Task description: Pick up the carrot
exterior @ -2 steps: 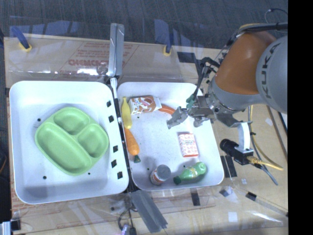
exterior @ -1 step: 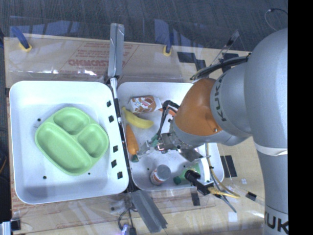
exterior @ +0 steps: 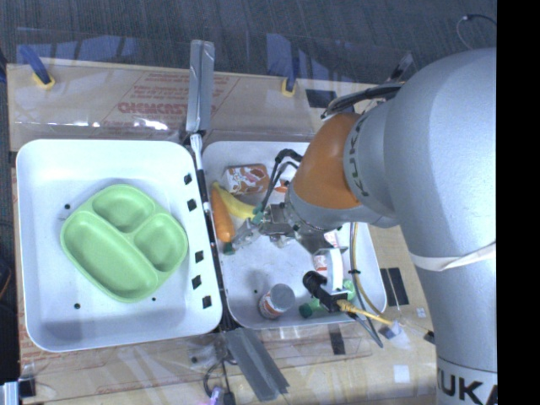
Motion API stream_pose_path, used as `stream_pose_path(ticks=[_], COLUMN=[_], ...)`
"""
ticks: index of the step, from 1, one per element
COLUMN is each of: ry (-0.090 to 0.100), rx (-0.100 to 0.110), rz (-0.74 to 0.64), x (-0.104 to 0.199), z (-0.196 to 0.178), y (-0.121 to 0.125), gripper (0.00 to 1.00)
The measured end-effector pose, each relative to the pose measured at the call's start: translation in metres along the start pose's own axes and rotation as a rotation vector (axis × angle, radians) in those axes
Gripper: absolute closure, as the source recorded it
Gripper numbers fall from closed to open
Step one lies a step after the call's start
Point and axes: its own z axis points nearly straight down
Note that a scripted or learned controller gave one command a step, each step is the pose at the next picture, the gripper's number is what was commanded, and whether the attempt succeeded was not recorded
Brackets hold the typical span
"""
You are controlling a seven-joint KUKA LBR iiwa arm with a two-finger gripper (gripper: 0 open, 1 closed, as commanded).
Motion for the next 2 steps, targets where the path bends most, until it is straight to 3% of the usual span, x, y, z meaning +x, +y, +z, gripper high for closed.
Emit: stream_pose_path(ticks=[1,2], ry=[0.002,0.000], rx=[0.019,0.000], rz=[-0.269,-0.274], x=[0.001,-0.006], z=[0.002,-0.001], y=[0.096,0.081], gripper=[0.00,0.00])
